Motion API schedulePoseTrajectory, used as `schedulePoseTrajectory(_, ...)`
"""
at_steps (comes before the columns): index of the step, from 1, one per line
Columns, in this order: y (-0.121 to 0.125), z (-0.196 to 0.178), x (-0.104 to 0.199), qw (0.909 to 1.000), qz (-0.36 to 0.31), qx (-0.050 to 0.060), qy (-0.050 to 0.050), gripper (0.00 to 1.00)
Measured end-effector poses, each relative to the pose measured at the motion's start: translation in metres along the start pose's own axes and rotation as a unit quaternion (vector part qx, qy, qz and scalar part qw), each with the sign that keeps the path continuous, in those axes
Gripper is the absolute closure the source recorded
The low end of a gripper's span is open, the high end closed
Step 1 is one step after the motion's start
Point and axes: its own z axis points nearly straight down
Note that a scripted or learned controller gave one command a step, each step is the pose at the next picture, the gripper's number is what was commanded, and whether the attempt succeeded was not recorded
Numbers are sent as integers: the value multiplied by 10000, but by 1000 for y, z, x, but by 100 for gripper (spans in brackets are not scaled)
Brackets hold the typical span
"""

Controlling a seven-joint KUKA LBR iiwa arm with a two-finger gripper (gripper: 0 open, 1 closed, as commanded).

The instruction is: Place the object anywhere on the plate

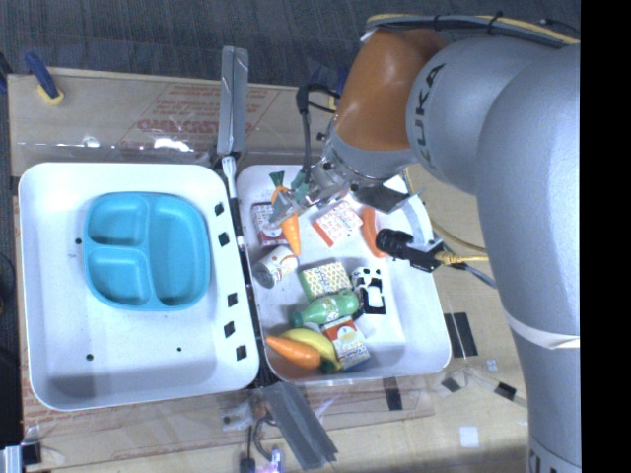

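A blue divided plate (148, 249) lies in the left white bin (59, 363). My gripper (299, 193) hangs over the back left part of the right bin (424, 338), under the orange wrist band. Just below it lies an orange carrot (291, 233) with its green top towards the gripper. Whether the carrot is touched or held cannot be made out. The arm's grey body covers the bin's back right corner.
The right bin is crowded: a silver can (276, 264), a red can (264, 217), a red-and-white packet (338, 223), a green patterned box (323, 278), a green bottle (330, 308), a banana (314, 341), a small red carton (347, 345). A grey divider (233, 97) stands between the bins.
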Motion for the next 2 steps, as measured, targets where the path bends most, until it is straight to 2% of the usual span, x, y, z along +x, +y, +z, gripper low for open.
schedulePoseTrajectory(1,48,19,46,9947,-1026,-5,-5,100)
schedulePoseTrajectory(2,48,19,45,9947,-1025,-6,-6,0)
